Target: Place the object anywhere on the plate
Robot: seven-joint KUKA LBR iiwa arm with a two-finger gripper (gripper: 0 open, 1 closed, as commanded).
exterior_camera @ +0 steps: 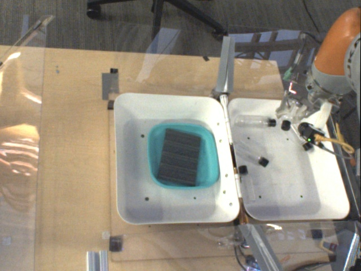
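Below, wooden bench, grey carpet, office chair base

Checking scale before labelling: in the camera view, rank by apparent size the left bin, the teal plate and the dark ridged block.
1. Left bin
2. Teal plate
3. Dark ridged block, lying on the plate

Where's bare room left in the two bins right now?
Left bin: just a white margin around the teal plate, which carries the dark block. Right bin: the near half is bare; crowded at its far edge, under the gripper.
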